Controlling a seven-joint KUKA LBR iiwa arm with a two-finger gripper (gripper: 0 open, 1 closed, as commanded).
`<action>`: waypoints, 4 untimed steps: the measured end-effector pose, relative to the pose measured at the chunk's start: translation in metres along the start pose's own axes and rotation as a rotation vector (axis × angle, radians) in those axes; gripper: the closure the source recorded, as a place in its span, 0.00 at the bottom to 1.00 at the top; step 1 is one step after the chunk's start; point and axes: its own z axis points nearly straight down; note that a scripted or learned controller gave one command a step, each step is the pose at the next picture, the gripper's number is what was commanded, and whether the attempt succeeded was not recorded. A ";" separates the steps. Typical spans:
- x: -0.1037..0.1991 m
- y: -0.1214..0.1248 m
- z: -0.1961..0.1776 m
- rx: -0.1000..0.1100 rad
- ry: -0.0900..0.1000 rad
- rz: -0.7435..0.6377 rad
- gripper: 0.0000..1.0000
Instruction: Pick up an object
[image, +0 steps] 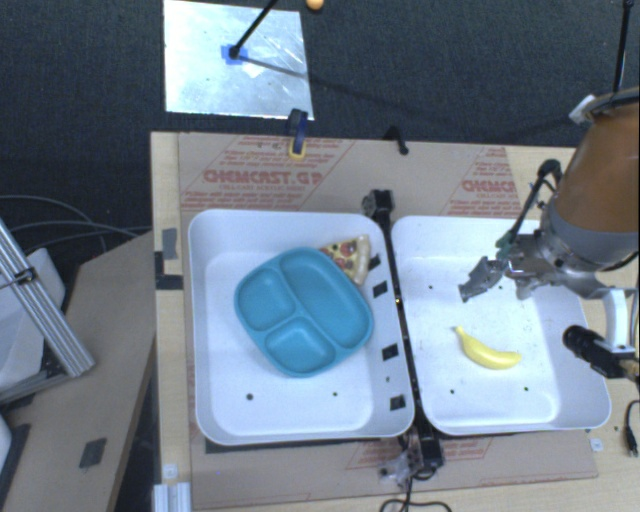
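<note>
A yellow banana (488, 351) lies on the floor of the right bin (440, 400), towards its front. My gripper (498, 287) hangs over the middle of that bin, just behind the banana and apart from it. It is open, with nothing between its fingers. In the left bin (215, 400) a blue divided plate (303, 310) lies tilted. A pizza slice (347, 256) rests at the plate's back right edge.
The ridge where the two bins meet (398, 330) runs down the middle, with dark clips along it. Beneath the bins is a cardboard sheet (270, 175). A black fitting (592, 350) sticks in over the right bin's right rim.
</note>
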 end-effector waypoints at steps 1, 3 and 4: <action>-0.009 -0.045 0.159 0.015 0.003 0.004 0.00; 0.073 -0.040 0.063 -0.008 0.004 -0.010 1.00; 0.133 -0.038 0.013 -0.006 0.004 -0.009 1.00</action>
